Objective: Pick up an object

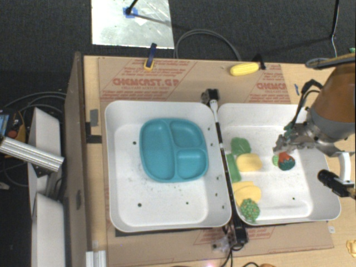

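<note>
Grey arm with orange band (340, 96) entering at the right edge of the frame, wrist angled down and leftward at mid-height, gripper (282, 147) low at the centre right, fingertips pointing left

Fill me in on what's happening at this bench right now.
A grey robot arm with an orange band reaches in from the right over the right bin. Its claw hovers just above a small red-and-green object on the bin floor. More toy items lie along that bin's left side: a green piece, a yellow piece, another yellow one and a green bumpy one. The left bin holds a blue divided plate.
</note>
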Motion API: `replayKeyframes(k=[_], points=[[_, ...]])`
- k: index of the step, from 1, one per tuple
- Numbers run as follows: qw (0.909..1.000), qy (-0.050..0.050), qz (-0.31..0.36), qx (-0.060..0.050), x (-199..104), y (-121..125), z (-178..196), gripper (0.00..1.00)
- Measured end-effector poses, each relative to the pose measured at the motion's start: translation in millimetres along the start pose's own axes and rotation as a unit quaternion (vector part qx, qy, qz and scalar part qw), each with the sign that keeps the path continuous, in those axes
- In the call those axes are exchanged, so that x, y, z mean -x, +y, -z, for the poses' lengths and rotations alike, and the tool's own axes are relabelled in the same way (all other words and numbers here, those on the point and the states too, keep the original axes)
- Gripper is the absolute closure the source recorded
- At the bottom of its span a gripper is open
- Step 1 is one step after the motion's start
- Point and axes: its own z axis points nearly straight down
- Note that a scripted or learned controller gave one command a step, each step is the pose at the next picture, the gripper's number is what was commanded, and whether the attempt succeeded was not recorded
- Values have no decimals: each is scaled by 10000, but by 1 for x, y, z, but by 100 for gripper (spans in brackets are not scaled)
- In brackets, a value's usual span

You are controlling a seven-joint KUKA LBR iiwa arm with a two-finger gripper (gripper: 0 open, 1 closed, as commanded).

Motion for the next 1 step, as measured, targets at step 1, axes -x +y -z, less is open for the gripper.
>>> replayKeyframes(k=[1], points=[[10000,19,22,-8,-87,46,34,100]])
